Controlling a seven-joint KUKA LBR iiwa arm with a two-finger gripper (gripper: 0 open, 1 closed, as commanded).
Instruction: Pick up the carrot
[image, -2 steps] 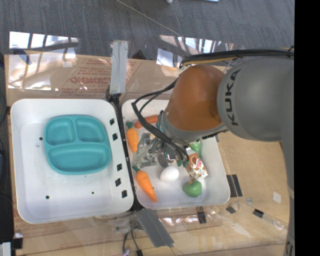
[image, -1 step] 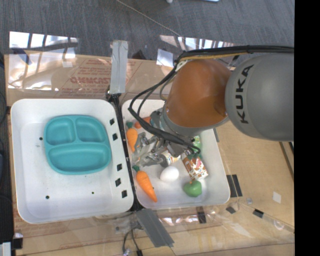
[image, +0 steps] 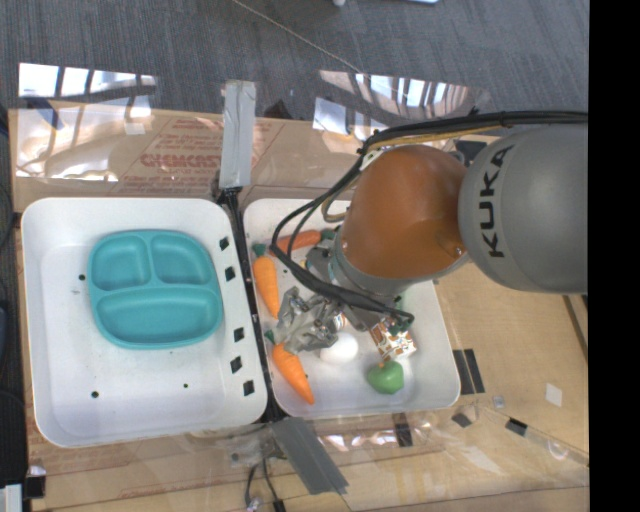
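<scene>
Pincer is lowered into the right bin, among the clutter; whether it is spread or closed cannot be told.

Three carrots are seen in that bin. One carrot lies just left of the pincer, its long axis running along the bin's left wall. A second carrot lies just below, slanted. A third is partly hidden under the arm.

Grey KUKA-lettered arm, orange band
</scene>
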